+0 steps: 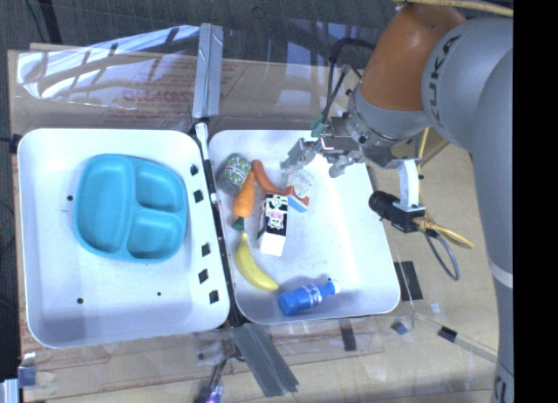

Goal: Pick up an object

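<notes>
My gripper point(316, 160) hangs over the upper middle of the right bin point(366, 253), open, with nothing between its fingers. Just below its left finger point(293, 155) lies a small white packet with red and blue marks point(299, 193). Left of that are an orange carrot point(246, 194), a red piece point(263, 175) and a grey-green ball point(234, 171). A white carton with a cow print point(274, 222) lies in the middle of the bin. Toward the front edge lie a yellow banana point(254, 269) and a blue bottle point(305, 297).
In the left bin point(44, 288) sits a blue divided plate point(131, 208). The bins meet at a ridge with black clips point(209, 244). The arm's grey body and orange band point(410, 44) hang over the bench at the upper right.
</notes>
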`<state>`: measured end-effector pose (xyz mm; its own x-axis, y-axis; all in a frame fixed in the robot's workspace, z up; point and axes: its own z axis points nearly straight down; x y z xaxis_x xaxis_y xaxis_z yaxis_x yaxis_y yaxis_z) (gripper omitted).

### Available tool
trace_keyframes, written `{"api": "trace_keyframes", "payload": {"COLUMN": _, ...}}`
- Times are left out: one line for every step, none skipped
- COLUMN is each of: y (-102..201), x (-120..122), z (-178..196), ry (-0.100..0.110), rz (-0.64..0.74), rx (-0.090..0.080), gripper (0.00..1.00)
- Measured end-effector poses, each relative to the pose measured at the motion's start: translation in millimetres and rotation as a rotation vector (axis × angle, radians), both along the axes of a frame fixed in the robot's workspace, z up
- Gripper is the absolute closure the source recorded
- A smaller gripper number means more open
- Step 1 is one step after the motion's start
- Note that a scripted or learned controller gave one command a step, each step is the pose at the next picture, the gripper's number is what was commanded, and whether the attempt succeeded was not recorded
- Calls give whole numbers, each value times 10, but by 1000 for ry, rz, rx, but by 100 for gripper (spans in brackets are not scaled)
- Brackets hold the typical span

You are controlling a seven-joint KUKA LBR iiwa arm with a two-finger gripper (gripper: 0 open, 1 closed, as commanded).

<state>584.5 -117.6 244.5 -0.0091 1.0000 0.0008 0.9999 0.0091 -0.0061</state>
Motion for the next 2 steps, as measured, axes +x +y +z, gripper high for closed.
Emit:
{"api": "trace_keyframes", "payload": {"y": 269, "x": 77, "z": -1458, "ry": 1, "rz": -224, "rx": -1, "gripper": 0}}
{"api": "trace_keyframes", "payload": {"y": 245, "x": 108, "z": -1298, "ry": -9, "rz": -222, "rx": -4, "gripper": 100}}
